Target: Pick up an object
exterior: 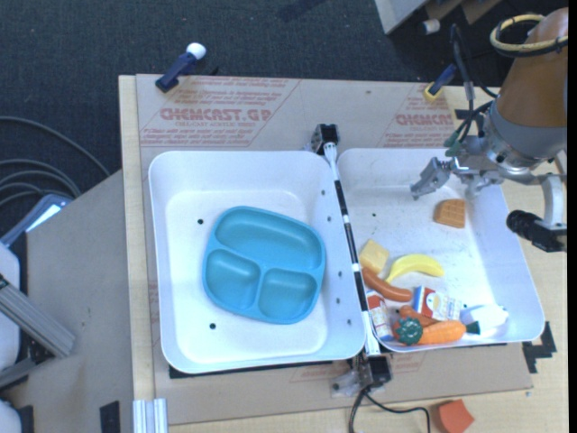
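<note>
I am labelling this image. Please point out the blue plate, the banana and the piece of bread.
blue plate (263,264): camera view, central divider.
banana (415,267): camera view, middle of its curve.
piece of bread (450,213): camera view, its centre.

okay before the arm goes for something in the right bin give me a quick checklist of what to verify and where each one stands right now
1. Gripper is over the right bin: ok, near its far end.
2. Nothing between the fingers yet: ok, no object is held.
3. A target lies close and apart from the rest: ok, the brown toast-like piece sits alone just below the gripper.
4. Other items are separated enough to grasp: not ok, the banana, hot dog, carrot and the items around them crowd the near corner.
5. Finger opening suits the target: cannot tell from this angle.
6. Blue divided plate in the left bin is out of the path: ok.
</note>
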You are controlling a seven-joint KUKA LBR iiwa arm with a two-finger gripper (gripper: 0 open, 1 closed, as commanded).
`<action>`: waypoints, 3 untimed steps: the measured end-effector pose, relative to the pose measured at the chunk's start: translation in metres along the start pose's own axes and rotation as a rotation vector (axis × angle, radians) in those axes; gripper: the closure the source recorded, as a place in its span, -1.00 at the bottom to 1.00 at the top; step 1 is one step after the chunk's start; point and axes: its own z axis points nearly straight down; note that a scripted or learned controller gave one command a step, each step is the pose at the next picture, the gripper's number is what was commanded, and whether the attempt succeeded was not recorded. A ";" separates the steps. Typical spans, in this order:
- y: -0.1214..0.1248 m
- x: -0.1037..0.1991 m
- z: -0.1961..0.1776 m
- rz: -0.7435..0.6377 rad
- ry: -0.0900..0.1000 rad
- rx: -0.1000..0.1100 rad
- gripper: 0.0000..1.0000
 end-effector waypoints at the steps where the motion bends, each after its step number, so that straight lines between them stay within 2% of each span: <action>1: 0.026 -0.062 0.122 -0.001 -0.004 -0.009 -1.00; 2: 0.027 -0.064 0.110 0.000 -0.008 -0.013 1.00; 3: 0.027 -0.063 0.111 0.001 -0.007 -0.013 -1.00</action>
